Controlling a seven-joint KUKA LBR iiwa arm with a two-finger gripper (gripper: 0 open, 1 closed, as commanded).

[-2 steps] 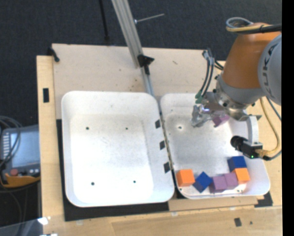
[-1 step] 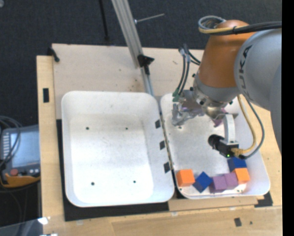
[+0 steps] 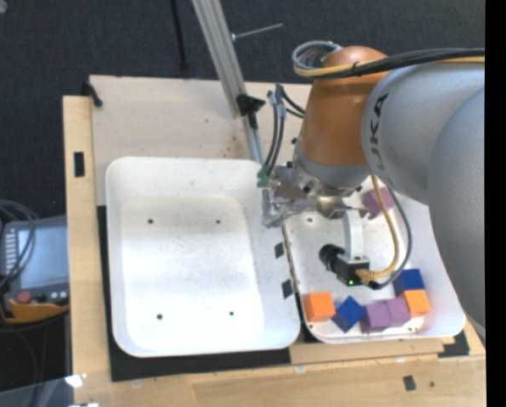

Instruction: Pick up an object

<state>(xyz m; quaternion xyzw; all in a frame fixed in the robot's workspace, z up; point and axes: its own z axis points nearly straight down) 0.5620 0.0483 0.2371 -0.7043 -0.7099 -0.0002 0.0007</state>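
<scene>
— The bench (image 3: 151, 113) is pale wood, right?
— Yes, and the floor around it is dark. Two white bins sit on it, side by side.
— Where are the toys?
— In the right-hand bin (image 3: 446, 308), mostly near its front edge. There is an orange block (image 3: 319, 305) with a blue block (image 3: 349, 313) just beside it. Then comes a purple block (image 3: 377, 317) touching a second purple block (image 3: 397, 310). A second orange block (image 3: 417, 301) and a second blue block (image 3: 410, 280) sit behind those. A purple piece (image 3: 378, 200) peeks out by the arm.
— And the gripper (image 3: 276, 210)?
— It is at the edge where the right-hand bin meets the left-hand bin (image 3: 185, 253), away from the row of blocks. I cannot tell if it is open or shut.
</scene>
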